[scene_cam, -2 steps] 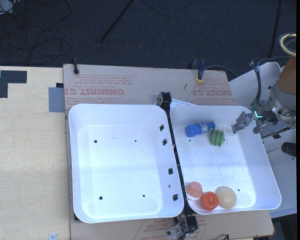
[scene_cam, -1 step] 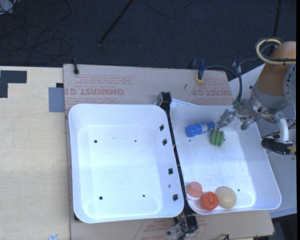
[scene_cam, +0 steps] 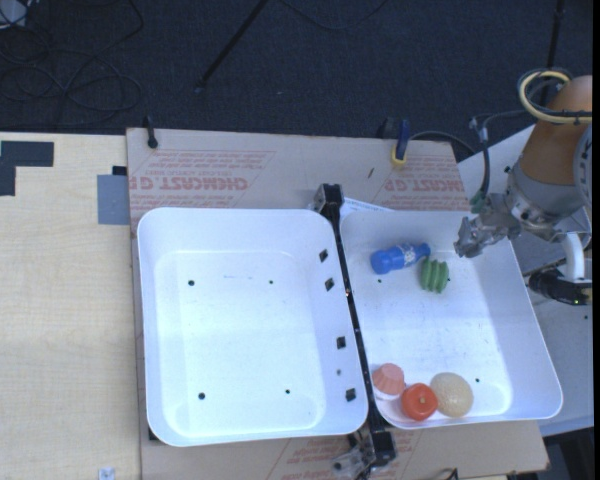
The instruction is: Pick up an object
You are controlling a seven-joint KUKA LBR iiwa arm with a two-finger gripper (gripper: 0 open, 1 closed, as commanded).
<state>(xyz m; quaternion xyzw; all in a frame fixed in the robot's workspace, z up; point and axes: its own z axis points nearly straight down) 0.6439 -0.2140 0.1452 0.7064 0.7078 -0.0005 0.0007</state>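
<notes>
Green ribbed oblong object lies in the right white bin, long axis roughly up-down in view. Just left lies a blue plastic bottle, pointing across. The gripper hovers near, up and to the right, at the bin's far edge; whether it is clenched or released cannot be told. Bare floor spreads toward three round pieces at the near edge.

bottle left of ridged piece, both in right bin
</notes>
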